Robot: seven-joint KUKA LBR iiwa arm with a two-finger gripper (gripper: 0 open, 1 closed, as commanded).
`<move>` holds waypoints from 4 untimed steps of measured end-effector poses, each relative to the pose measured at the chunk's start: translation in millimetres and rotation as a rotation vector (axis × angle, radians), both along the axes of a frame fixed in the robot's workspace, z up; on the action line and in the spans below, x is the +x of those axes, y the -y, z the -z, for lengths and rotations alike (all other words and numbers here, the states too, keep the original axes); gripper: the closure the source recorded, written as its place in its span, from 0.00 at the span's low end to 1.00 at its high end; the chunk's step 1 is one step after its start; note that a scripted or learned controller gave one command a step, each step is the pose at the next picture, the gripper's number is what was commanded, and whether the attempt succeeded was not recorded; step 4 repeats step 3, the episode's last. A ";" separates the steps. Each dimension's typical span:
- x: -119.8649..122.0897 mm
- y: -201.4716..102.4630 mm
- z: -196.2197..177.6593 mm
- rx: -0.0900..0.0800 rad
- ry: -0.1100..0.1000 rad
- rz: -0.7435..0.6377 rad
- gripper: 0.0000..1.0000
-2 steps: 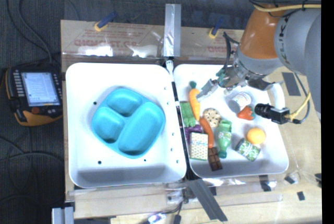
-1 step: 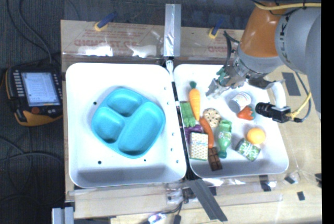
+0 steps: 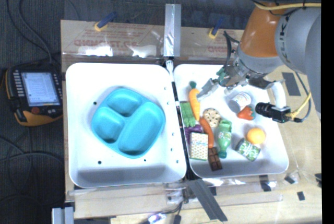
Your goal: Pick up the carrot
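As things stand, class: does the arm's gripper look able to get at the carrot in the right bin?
Probably yes. The gripper hovers just beside the carrot, whose upper side lies uncovered. The green packet and the round biscuit crowd its lower end, so the top end looks easier.

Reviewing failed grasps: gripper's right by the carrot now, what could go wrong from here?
1. The carrot lies hard against the bin's left wall, leaving a finger little room there.
2. A green packet and a round cookie crowd its lower end, so the gripper may nudge or catch those instead.
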State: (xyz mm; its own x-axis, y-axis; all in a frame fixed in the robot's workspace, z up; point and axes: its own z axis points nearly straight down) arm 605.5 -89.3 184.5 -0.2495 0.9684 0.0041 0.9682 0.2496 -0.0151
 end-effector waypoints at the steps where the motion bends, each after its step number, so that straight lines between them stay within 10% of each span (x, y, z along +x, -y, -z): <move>1: 35.6 14.6 95.7 0.000 0.021 -0.244 0.00; 2: 37.3 13.3 88.3 0.003 0.022 -0.243 1.00; 3: 54.5 -32.7 -22.1 0.002 0.010 -0.247 1.00; 4: 54.5 -32.7 -22.1 0.002 0.010 -0.247 1.00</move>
